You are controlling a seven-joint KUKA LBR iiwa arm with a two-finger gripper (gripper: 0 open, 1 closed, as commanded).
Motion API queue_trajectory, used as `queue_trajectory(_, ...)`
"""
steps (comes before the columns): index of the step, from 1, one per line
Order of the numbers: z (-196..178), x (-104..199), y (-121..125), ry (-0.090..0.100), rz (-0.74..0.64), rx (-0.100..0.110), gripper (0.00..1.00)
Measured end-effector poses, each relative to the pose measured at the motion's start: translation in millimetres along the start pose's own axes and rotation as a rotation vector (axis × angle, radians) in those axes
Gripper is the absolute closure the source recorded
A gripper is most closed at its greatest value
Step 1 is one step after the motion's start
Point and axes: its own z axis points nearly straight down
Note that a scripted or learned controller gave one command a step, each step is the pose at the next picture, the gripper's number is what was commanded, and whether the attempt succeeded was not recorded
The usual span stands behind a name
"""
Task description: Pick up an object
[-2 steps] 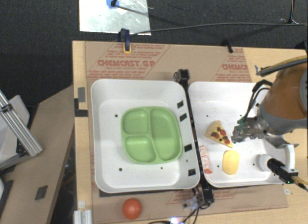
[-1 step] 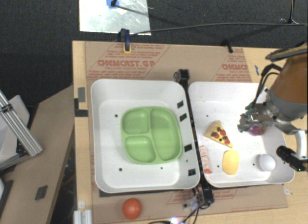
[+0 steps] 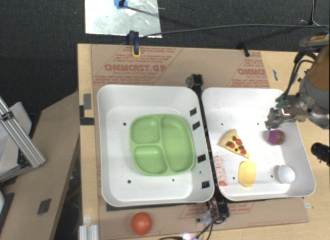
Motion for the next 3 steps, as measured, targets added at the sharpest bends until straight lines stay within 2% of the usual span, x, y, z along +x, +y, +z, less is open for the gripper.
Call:
queue_trajectory(1, -3, 0, 1, 0.001, 0.000, 0.005, 1.00)
queue_trajectory(3, 24, 112, 13, 0.004, -0.004, 0.007, 1.00)
